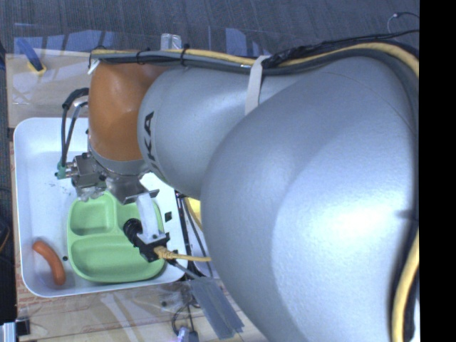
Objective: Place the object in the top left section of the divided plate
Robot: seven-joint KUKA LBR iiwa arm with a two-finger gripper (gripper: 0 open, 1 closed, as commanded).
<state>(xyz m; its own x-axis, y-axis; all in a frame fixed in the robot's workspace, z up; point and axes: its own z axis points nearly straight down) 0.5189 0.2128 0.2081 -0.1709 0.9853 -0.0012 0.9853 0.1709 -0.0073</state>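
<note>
A green divided plate lies in the left white bin, toward its front. An orange-red sausage rests on the bin floor just left of the plate, near the front left corner. My gripper hangs from the orange-banded wrist over the plate's top left section, and its tip is hidden by its own body. I see nothing held in it. The arm covers the plate's right edge.
The big grey arm spans the right and middle of the view and hides the right bin. A small patch of yellow shows beside the arm, right of the plate. Blue tape strips mark the bench at the back left.
</note>
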